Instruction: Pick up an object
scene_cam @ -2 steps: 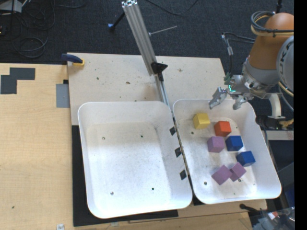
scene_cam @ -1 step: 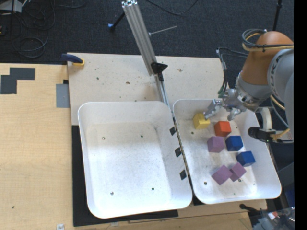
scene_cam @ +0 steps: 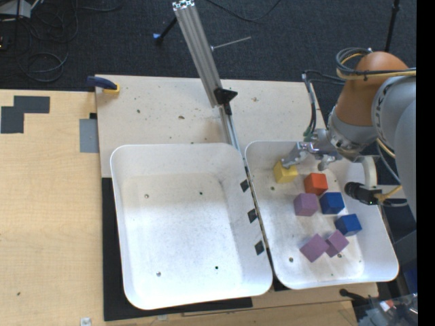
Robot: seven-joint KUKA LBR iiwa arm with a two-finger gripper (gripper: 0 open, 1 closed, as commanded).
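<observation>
Nearest the camera, along the front of the right bin, lie two purple blocks touching each other, matt, hard-edged and tumbled at odd angles, which suggests they fell there rather than being set down. Just behind them sit two blue cubes, one near the bin's right wall, and a third purple cube beside them. Further back an orange cube rests flat on the bin floor. The yellow block lies at the rear of the cluster, near the dividing edge between the bins. The gripper hangs directly above and just behind it, metal and angular; whether its fingers are apart or together cannot be judged from this slant, and nothing is seen between them. By its position, the yellow block appears the likely target. The left bin is smooth white plastic with rounded corners, speckled with dark flecks
</observation>
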